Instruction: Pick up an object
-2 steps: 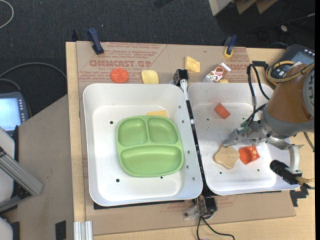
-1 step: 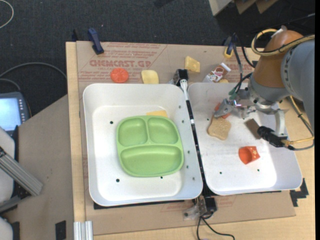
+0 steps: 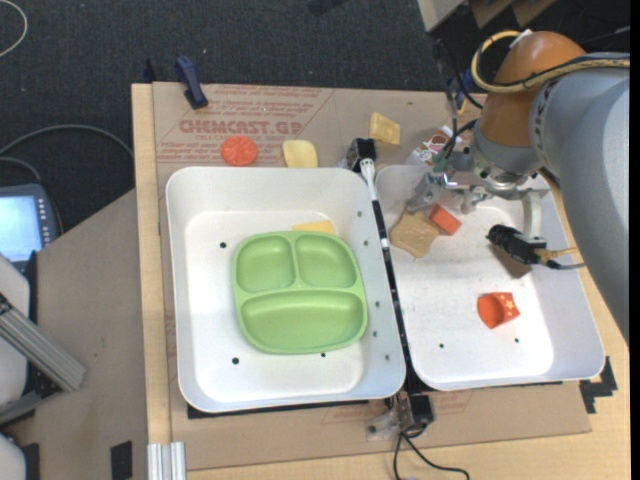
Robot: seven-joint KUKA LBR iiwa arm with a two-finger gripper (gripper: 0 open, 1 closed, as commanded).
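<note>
White bins (image 3: 190, 268) (two) hold one green tray (image 3: 298, 292).

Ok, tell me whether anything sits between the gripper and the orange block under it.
Nothing visible does. The gripper hangs directly over the small orange block in the right bin, with bare bin floor around it. The tan block lies just to the camera's left of the orange one, close enough to be nudged on the way down.

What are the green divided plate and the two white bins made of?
The green three-compartment plate looks like moulded plastic, matte: uniform colour, soft rounded ridges. The shallow white bins also seem to be plastic, smooth and slightly glossy, with rounded rims; thin coated metal can't be excluded.
</note>
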